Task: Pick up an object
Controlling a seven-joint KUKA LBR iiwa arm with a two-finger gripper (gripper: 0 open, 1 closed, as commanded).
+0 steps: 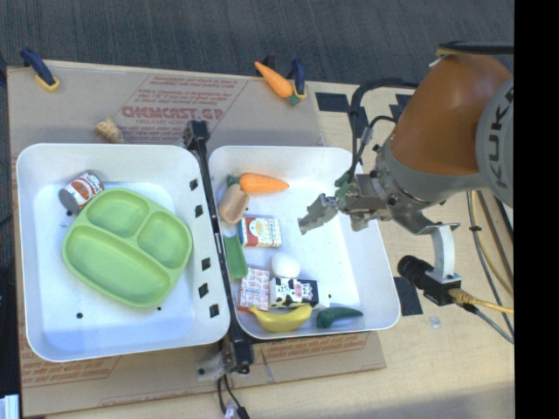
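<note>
My gripper (316,214) hangs over the right bin (367,260), above bare floor to the right of the toy food. Its fingers look slightly apart with nothing between them. To its left lie an orange carrot (262,182), a tan bread roll (233,204) and a small juice carton (261,231). Nearer the front sit a white egg (285,264), a cow-print carton (292,292), a pink-checked packet (255,286), a banana (279,319) and a dark green pepper (337,316). A green strip (235,256) lies along the bin's left wall.
The left bin (39,312) holds a green divided plate (127,245) and a small can (82,189). On the bench behind the bins lie a second carrot (278,80), a cork (107,130) and a blue clamp (39,68). Cables (489,295) run at the right.
</note>
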